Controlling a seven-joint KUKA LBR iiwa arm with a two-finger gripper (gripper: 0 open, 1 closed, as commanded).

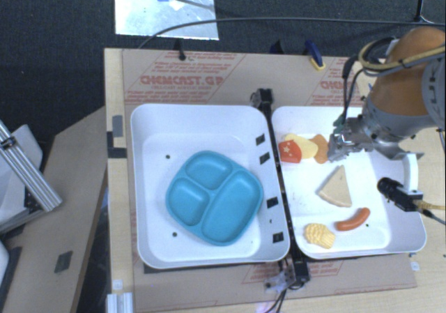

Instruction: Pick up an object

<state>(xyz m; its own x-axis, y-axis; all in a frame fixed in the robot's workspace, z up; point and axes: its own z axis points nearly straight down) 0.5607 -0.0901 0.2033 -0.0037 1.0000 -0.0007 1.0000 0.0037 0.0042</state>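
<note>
In the right bin (404, 235) lie several toy foods. A red and yellow piece (293, 148) and an orange piece (320, 148) sit together at the bin's far left. A beige wedge (336, 187) lies in the middle, with a red-orange sausage (352, 219) and a yellow corn piece (319, 235) nearer the front. My gripper (339, 146) hangs low over the far part of this bin, just right of the orange piece and above the wedge's tip. The wrist body hides what is between its tips.
The left bin (150, 165) holds a blue divided plate (214, 196). A black divider (274, 172) runs between the bins. A black part of the arm (397, 193) juts over the right bin's right side. Cables (362, 60) loop behind the arm.
</note>
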